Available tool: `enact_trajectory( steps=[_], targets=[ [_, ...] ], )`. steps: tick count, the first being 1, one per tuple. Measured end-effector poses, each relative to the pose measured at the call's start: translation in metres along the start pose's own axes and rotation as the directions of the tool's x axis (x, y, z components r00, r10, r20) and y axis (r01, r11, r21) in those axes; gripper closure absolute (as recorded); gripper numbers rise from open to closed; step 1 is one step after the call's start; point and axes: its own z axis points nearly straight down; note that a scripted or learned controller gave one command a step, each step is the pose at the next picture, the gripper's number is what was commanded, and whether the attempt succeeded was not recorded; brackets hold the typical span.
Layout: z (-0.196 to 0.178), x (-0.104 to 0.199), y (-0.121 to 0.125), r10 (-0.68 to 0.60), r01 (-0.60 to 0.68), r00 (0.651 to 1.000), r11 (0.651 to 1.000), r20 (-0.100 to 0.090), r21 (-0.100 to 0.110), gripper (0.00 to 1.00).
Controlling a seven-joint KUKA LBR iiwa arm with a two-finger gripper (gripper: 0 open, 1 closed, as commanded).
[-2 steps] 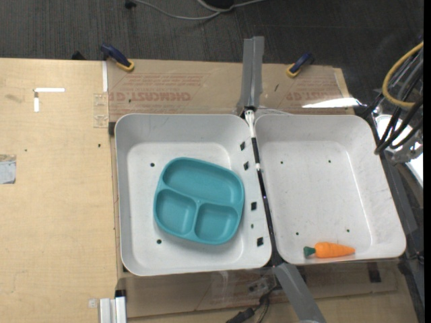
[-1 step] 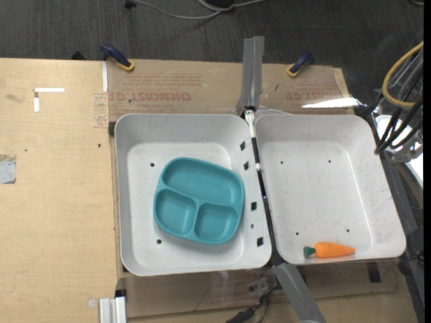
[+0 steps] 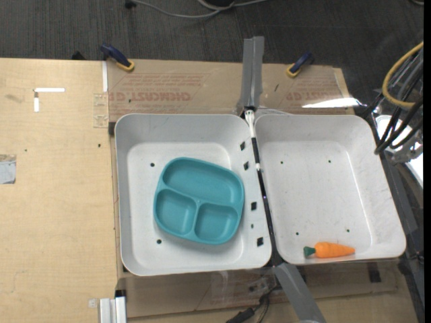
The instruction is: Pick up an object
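Two white bins on surface (image 3: 54, 200), tool state can't tell.
L bin (image 3: 128, 180): teal divided plate (image 3: 199, 200), centre. R bin (image 3: 363, 153): toy carrot (image 3: 330, 250) by near wall.

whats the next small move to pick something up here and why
Probably swing the arm in over the right bin toward the toy carrot. The carrot lies alone near that bin's front wall, small and slim enough for a two-finger grasp, and on the side the arm enters from. The teal divided plate in the left bin looks wide and flat, likely a harder grasp.
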Motion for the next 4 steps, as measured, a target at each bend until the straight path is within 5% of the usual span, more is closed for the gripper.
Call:
enact_trajectory(
  steps=[4],
  targets=[
    [0.0, 0.0, 0.0, 0.0, 0.0, 1.0, 1.0, 0.0, 0.0, 0.0]
  ],
)
